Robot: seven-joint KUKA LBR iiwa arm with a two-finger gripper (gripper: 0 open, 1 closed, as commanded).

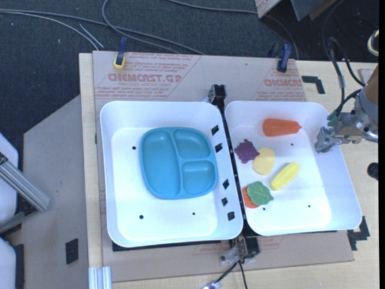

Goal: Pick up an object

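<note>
The carrot (280, 127) looks light, stiff and smooth; grip across its thick middle. Whether the pincer (325, 141) is spread, I cannot tell.

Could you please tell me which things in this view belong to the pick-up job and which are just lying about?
Job:
gripper
carrot
purple grapes
yellow piece
corn cob
green and orange piece
right bin

Lying about:
blue divided tray
left bin
clamps
cables
</note>
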